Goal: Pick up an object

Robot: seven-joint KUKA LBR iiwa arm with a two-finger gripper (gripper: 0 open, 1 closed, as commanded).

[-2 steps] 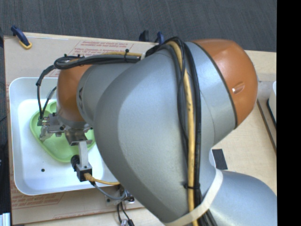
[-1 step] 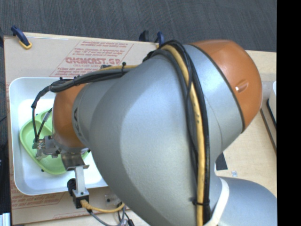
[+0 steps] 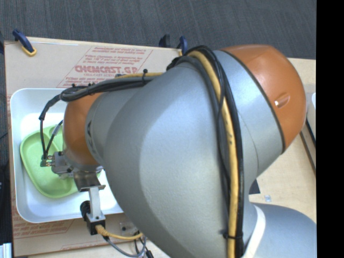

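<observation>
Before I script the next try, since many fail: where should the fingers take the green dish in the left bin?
Probably the green dish by its raised rim on the exposed left side, coming from above, one finger inside and one outside. It looks shallow and broad, too wide to span, and the arm covers its right part.

the arm (image 3: 177,160) has a smooth, satin grey shell with a soft sheen, and its orange band (image 3: 269,90) looks like glossy plastic. black and yellow cables (image 3: 228,144) with rubbery sheaths run along it. the white bin (image 3: 21,144) is smooth, shiny plastic. the green dish (image 3: 40,165) looks like smooth matt plastic. the board (image 3: 107,58) behind is matt brown cardboard with red print. the floor (image 3: 107,9) is rough dark carpet.
</observation>
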